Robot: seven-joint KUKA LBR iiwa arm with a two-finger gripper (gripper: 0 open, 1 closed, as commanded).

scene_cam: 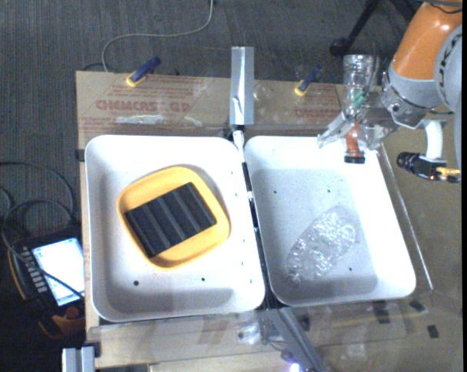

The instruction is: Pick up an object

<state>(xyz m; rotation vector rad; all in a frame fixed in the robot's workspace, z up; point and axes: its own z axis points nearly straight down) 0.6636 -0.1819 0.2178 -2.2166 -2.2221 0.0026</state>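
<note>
Yellow tray (173, 217) left bin, clear bottle (323, 243) right

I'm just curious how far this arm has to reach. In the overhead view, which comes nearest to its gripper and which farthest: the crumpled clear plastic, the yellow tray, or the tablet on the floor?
From the gripper, above the right bin's far edge:
1. Crumpled clear plastic, in the right bin.
2. Yellow tray, in the left bin.
3. Tablet, on the floor at far left.

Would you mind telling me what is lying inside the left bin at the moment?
Inside the left bin lies one yellow dish-like object with a dark ribbed insert on top. The bin floor beneath it is covered, so anything under it cannot be seen.
</note>
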